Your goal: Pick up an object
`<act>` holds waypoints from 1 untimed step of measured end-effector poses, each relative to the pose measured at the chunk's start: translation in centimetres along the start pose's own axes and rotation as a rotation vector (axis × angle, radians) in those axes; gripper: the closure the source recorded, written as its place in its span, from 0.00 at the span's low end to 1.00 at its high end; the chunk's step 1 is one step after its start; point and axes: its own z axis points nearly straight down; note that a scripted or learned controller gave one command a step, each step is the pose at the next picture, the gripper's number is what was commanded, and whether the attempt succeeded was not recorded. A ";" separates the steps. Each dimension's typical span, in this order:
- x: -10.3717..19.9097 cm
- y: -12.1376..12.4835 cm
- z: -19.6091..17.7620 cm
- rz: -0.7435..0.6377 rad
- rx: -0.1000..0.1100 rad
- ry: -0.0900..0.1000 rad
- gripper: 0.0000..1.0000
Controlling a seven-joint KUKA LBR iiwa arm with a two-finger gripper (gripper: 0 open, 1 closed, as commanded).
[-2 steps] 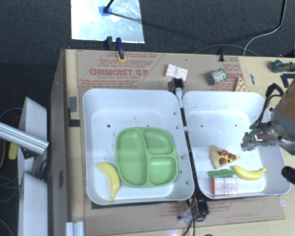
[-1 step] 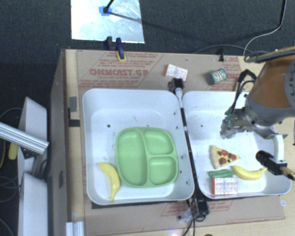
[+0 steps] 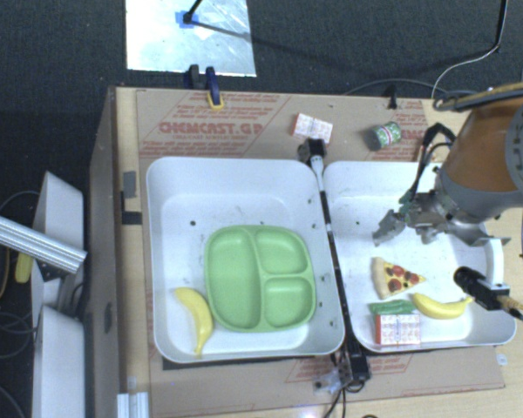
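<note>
**A:** Where was the gripper (image 3: pixel 390 227)?

**B:** Above the right bin (image 3: pixel 366 190), over bare floor left of the middle. The arm (image 3: pixel 488 164) reached in across that bin's right edge. From this slant it was not clear whether the gripper was spread or closed.

**A:** And the things to pick?

**B:** 3 lay in that bin, all toward its near edge. A pizza slice (image 3: pixel 395 277) lay closest to the gripper but apart from it. A yellow banana (image 3: pixel 440 306) lay just right of the slice, curving along the near edge. A red-and-white box (image 3: pixel 397 327) with a green strip sat against the near wall, near the left corner, just beside the banana's left end.

**A:** How much open room?

**B:** The far half of the right bin's floor was bare, from the far-left corner along the far edge. Bare floor also ran from the gripper to the left wall. The near edge was crowded.

**A:** The left bin (image 3: pixel 209 185)?

**B:** 1 green plate (image 3: pixel 261 277) with 3 compartments sat toward the near-right corner, its rim close to the right wall. A second banana (image 3: pixel 198 316) lay in the near-left corner, touching the plate's left rim. The far half there was bare too.

**A:** Anything outside the bins?

**B:** A small can (image 3: pixel 386 134) rested on the bench beyond the right bin's far edge. A white tag (image 3: pixel 312 127) lay beyond the far end of the seam where the 2 bins met.
</note>
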 end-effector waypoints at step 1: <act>-1.3 -4.0 6.1 0.003 0.001 0.000 0.00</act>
